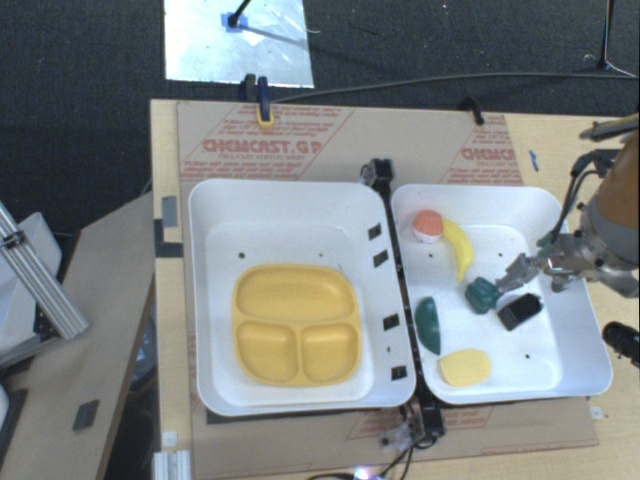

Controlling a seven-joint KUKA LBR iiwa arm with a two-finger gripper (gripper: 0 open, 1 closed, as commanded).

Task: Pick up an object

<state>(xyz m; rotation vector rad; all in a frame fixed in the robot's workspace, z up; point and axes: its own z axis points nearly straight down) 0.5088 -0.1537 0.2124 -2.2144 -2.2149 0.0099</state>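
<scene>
Objects: you have five loose pieces in the right bin (575,368); a teal block (481,294), a yellow banana (459,247), an orange-and-white ball (428,225), a dark green piece (428,324) and a pale yellow disc (465,367)
Gripper: you see the gripper (520,286) low over the right bin, reaching in from the right; one finger (517,269) touches or nearly touches the teal block; you cannot tell how wide it stands
Left bin (210,368): holds a yellow divided tray (296,323); well apart from the gripper
</scene>
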